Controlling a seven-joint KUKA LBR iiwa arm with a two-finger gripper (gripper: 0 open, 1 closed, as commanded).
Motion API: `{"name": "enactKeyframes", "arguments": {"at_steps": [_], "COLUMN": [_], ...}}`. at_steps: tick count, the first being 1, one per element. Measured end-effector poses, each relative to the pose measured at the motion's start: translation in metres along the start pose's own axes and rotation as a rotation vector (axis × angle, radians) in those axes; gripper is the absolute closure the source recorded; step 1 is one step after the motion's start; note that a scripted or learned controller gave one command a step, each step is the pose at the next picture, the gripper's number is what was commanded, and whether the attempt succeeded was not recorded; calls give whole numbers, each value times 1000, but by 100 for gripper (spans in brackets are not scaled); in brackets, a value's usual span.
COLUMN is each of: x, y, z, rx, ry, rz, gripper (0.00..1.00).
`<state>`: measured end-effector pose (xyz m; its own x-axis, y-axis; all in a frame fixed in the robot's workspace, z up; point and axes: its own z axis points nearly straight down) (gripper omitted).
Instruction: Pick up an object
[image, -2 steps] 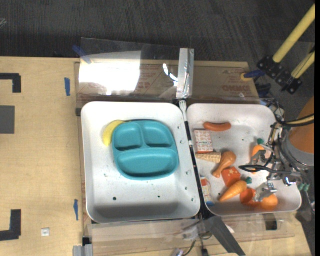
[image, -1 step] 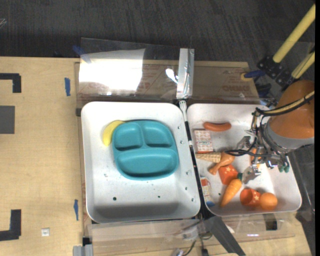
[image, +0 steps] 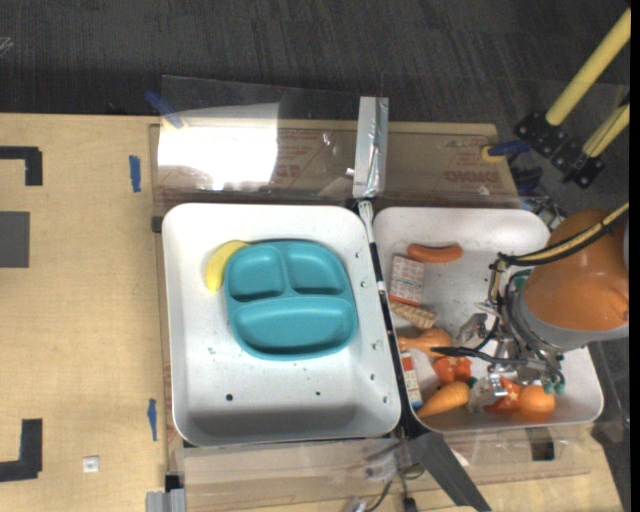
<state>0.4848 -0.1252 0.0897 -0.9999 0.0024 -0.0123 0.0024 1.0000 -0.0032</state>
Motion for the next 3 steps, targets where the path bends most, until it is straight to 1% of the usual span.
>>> {"name": "enactKeyframes", "arguments": {"at_steps": [1,2,3], "x": [-69,-73,-72], "y": [-18,-17,-16], "z": [1,-13,-12], "rx": [-1,2,2], "ry": [-3,-16,-15], "rz": [-134,-137,-137], "gripper": [0,100,0]}}
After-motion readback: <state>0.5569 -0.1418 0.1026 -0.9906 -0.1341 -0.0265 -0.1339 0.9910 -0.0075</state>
